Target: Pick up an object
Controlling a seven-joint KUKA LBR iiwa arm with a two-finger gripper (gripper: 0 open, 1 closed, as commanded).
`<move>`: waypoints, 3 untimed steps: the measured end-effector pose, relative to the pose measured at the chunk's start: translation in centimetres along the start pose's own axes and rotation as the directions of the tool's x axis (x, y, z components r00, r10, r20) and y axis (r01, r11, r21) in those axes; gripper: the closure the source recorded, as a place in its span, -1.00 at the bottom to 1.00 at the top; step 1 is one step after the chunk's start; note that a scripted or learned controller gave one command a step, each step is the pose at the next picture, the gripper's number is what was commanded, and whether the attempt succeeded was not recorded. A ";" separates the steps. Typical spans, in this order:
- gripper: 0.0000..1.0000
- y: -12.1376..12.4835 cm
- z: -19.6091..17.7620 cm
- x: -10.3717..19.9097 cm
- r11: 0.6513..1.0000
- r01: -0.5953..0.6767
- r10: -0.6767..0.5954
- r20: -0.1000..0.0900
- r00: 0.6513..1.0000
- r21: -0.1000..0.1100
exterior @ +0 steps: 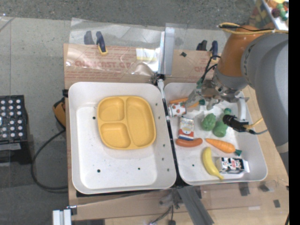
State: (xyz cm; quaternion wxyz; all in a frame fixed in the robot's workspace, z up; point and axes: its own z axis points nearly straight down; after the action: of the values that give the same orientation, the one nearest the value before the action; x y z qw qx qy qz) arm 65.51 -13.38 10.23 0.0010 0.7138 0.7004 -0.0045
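**Desk:** What are we looking at, starting at the tip?

**Operator:** The gripper [200,100] is hanging low over the back of the right bin [260,170]. I am not making out whether it is open or closed; wrist and cabling are crowding that spot. Nothing is showing in its hold.

**Desk:** And the objects to pick?

**Operator:** All are lying in that right bin. A small red-and-white can [177,109] and an orange piece [178,100] are sitting just to the camera's left of the tip. Two green toys [208,122] are lying just in front of it. Further forward are a carton [186,128], a sausage [188,142], a carrot [220,146] and a banana [211,163].

**Desk:** How are you doing this well?

**Operator:** I am judging the green toys the easiest: near, rounded, with some bare floor around them. I am planning on coming straight down, straddling one toy only and keeping off the bin wall. The can is sitting close to the divider, so I am leaving it. The yellow plate [126,122] in the left bin [77,172] is too flat to try.
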 end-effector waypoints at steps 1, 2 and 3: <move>-1.00 -4.8 1.1 -3.7 0.999 0.053 -0.053 -0.006 0.999 -0.003; 1.00 -4.8 0.1 -3.8 0.999 0.049 -0.049 -0.009 0.999 -0.004; -1.00 -4.8 0.2 -3.8 0.999 0.049 -0.049 -0.009 0.999 -0.004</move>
State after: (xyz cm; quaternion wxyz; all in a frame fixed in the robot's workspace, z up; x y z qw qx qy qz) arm 60.61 -17.12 10.13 -0.0008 0.6964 0.7177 0.0001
